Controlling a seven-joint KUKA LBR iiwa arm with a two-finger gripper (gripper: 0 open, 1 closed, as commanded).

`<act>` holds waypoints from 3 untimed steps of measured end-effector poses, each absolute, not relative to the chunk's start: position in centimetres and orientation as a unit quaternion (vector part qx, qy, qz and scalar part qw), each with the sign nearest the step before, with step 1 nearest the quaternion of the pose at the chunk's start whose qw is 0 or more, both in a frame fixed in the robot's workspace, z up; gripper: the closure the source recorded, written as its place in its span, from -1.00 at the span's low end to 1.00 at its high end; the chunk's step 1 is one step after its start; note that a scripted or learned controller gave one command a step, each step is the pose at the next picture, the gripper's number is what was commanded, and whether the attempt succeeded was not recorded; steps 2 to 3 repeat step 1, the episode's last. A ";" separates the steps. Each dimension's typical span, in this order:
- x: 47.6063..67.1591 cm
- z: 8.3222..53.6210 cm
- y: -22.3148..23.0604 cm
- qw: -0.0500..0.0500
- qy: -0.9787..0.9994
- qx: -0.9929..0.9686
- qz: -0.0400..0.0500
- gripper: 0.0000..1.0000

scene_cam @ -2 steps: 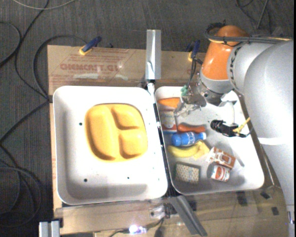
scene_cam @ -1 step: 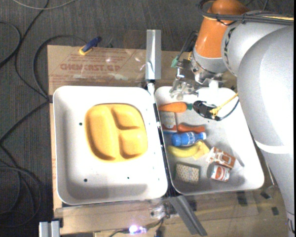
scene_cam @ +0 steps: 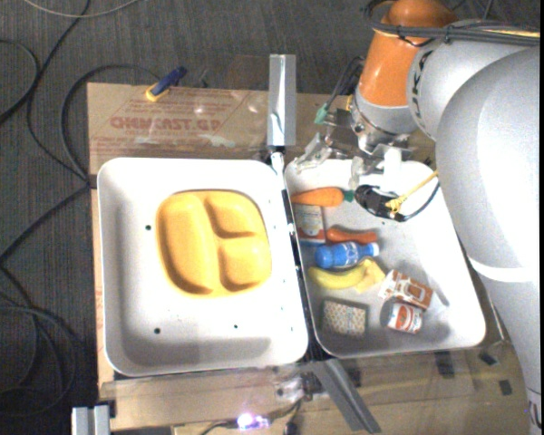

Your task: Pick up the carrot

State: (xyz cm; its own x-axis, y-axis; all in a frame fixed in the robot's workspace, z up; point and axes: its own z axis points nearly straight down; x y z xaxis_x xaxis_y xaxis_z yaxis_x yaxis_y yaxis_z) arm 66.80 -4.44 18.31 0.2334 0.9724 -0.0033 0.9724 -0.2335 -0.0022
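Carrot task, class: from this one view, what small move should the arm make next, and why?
Probably a short descent onto the carrot. The claw hangs just above and right of it at the right bin's far end, with nothing between its fingers; the carrot lies on other items.

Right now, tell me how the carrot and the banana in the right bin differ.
The carrot is orange; the banana is yellow. The carrot lies at the bin's far end, near the tool; the banana lies around mid-bin. The carrot looks straight, the banana curved. Both lie flat, roughly crosswise.
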 end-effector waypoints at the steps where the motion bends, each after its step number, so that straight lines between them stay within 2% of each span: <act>1: 66.0 18.3 -8.8 0.001 0.618 0.786 -0.003 -1.00; 3: 66.0 18.3 -8.8 0.001 0.618 0.786 -0.003 -1.00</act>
